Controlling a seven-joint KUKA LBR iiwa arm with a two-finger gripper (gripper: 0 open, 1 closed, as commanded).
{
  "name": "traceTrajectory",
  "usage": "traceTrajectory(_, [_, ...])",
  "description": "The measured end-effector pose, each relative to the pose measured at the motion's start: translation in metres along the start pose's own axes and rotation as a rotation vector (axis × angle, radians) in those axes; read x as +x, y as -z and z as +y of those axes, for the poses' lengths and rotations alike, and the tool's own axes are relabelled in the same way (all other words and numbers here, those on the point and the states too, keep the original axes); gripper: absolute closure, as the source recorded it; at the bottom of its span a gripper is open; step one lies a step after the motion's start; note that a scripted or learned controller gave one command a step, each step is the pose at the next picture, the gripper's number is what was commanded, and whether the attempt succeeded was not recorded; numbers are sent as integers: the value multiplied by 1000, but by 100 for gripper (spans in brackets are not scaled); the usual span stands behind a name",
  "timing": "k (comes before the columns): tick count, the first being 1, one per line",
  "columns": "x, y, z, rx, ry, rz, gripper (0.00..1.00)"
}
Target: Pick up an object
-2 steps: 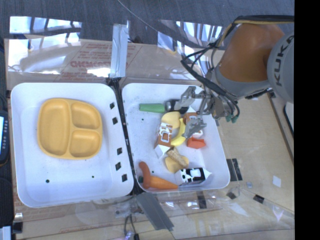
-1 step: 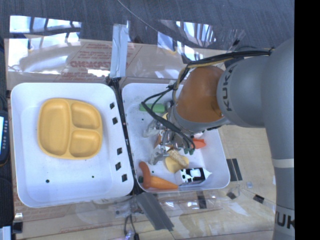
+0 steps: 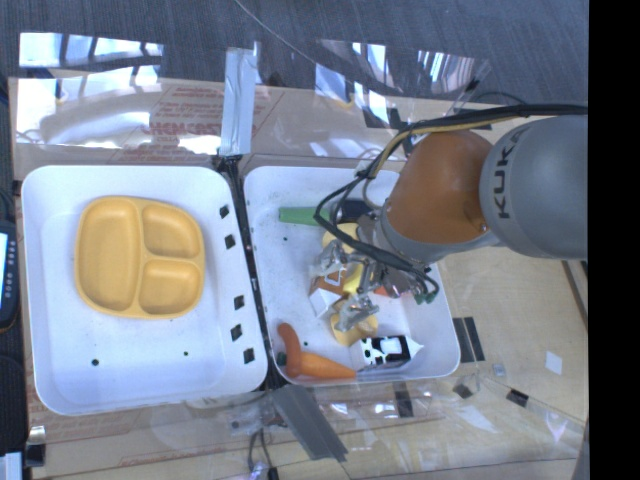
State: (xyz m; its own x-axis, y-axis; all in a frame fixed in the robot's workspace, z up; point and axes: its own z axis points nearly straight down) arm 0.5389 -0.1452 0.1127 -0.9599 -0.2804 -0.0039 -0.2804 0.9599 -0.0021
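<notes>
Over the right bin (image 3: 262,268) I have the arm (image 3: 535,188) reaching in from the right edge of the table (image 3: 520,358), its orange band (image 3: 440,188) above the bin's far half. Below the band the end effector (image 3: 347,283) sits low over the middle of that bin, in a cluster of small yellow, white and orange pieces (image 3: 350,320). I cannot tell how far it is spread, nor whether it has hold of anything; metal and clutter overlap too closely.

Along the right bin's near edge lies a carrot (image 3: 318,365), with a short red-orange piece (image 3: 288,338) touching its left end. Just beside the carrot's right end, at the near right corner, is a black-and-white item (image 3: 385,350). A green stick (image 3: 297,215) lies near the bin's far edge, left of the arm.

On the left bin (image 3: 40,298) a yellow divided plate (image 3: 140,256) rests toward the far side, well apart from everything else.
</notes>
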Motion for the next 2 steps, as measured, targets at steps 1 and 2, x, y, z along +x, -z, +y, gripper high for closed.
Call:
traceTrajectory(1, [-28,-21,36,-4,4,4,0])
traceTrajectory(2, [-30,-11,37,-2,10,2,100])
